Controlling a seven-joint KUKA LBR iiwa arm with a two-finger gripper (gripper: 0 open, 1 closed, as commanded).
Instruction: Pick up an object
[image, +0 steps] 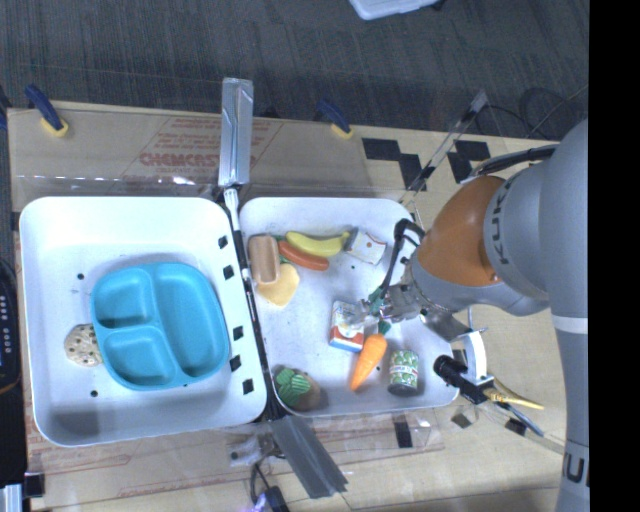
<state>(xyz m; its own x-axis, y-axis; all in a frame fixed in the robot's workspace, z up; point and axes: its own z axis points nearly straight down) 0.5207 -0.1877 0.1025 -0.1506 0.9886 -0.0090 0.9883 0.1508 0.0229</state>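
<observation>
The right bin (300, 212) holds a banana (316, 242), a hot dog (304, 258), a bread roll (264, 258), a yellow piece (282, 288), a small white box (366, 247), a carton (348, 326), an orange carrot (367, 361), a green can (404, 370) and a green-brown item (295, 385). My gripper (383, 305) hangs low in this bin, just above the carrot's top and right of the carton. Its fingers are too small and dark to read. Nothing visibly sits between them.
The left bin (40, 225) carries a blue divided tray (160, 325) and a cookie (80, 345) at its left wall. A metal divider (235, 130) stands between the bins. The grey arm with its orange band (460, 245) covers the right bin's right edge.
</observation>
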